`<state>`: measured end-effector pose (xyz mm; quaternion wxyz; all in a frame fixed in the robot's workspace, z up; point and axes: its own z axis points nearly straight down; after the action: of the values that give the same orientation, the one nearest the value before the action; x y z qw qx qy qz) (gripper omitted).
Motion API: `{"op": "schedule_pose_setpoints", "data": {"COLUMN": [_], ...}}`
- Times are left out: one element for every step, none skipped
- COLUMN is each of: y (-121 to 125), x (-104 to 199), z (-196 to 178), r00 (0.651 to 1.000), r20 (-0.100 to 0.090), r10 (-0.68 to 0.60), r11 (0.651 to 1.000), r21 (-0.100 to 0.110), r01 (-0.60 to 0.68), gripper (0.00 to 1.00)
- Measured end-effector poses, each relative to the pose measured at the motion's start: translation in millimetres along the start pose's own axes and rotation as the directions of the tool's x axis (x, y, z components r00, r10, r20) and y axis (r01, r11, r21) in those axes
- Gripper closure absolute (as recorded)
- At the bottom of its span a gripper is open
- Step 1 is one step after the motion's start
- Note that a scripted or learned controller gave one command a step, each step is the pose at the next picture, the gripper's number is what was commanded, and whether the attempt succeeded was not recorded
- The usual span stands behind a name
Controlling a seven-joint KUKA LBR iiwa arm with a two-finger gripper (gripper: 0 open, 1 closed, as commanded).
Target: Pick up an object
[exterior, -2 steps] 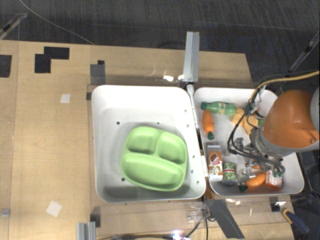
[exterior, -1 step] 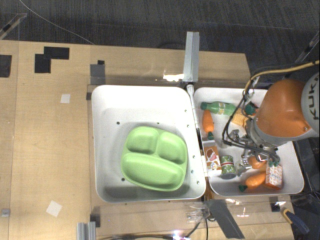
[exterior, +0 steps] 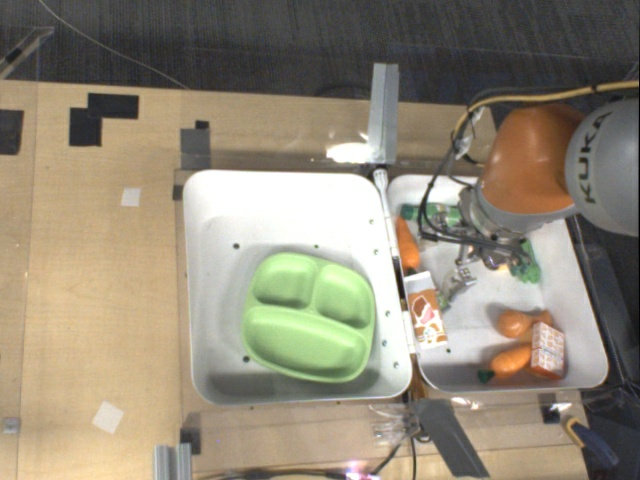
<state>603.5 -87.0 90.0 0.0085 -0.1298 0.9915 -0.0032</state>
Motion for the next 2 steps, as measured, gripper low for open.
{"op": "schedule_pose_setpoints", "data": {"y": [-3, -14], "x": [58, -53], "z": [-2, 2], "r00": [1.0, 1.0], "r20": [-0.001, -0.02], "r10": [-0.007, 0.018], "r11": [1.0, 1.0], "r21": [-0.003, -0.009], "r01": [0.007, -0.018], "gripper": [0.0, 0.0]}}
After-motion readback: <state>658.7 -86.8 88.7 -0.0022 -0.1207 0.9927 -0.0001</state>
